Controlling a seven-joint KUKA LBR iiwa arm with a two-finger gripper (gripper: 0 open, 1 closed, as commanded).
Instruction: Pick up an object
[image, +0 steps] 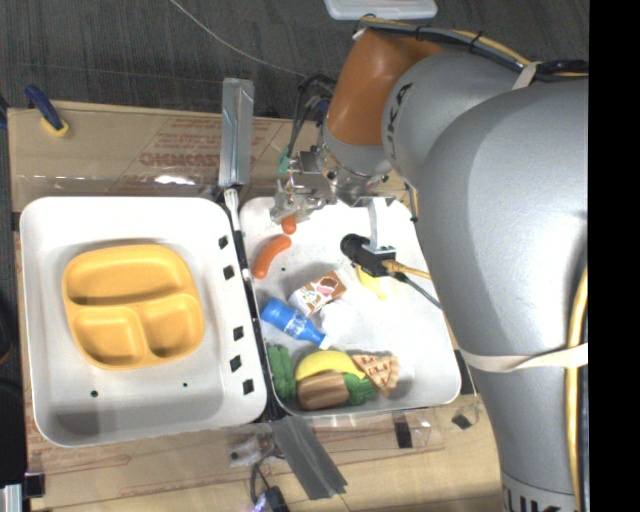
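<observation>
Two bins: left bin (40, 330) carries yellow tray (130, 302); right bin (440, 375) carries toys. Gripper (292, 205) low at far-left corner, by small red piece (288, 226) and sausage (268, 255), likely targets; nothing visibly grasped.

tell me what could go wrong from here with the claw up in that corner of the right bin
The claw sits by the right bin's far-left corner, above the orange sausage; it may strike the wall. The sausage looks round and could roll aside. The toys near the front, such as the burger and blue bottle, are crowded, making a clean pick harder.
</observation>
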